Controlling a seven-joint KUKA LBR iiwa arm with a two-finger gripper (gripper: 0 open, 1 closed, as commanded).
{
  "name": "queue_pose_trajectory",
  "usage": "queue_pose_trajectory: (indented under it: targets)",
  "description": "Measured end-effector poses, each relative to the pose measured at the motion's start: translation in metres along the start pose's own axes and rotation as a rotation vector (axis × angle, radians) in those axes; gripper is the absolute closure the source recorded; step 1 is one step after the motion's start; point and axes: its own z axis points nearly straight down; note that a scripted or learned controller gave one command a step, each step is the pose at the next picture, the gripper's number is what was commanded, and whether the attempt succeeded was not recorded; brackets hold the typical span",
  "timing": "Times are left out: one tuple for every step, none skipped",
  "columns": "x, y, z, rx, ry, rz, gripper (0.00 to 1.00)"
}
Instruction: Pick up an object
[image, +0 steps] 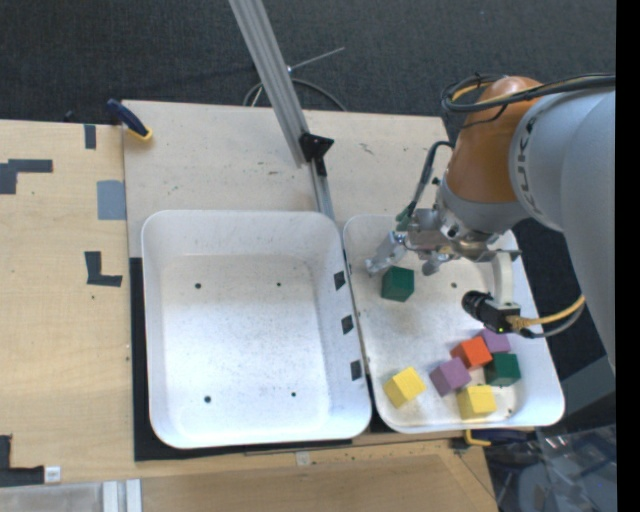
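My claw (398, 262) hangs in the upper part of the right bin (535, 410), fingers spread apart, nothing between them. A green cube (398, 284) sits just below it on the bin floor. Lower right lie yellow (406, 385), purple (450, 375), orange (473, 352) and more blocks, clustered. The left bin (160, 300) sits alongside.
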Motion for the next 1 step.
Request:
queue_pose_trajectory:
  targets:
    - [-0.0324, 0.0254, 0.1047, 0.004, -0.001, 0.001, 0.0]
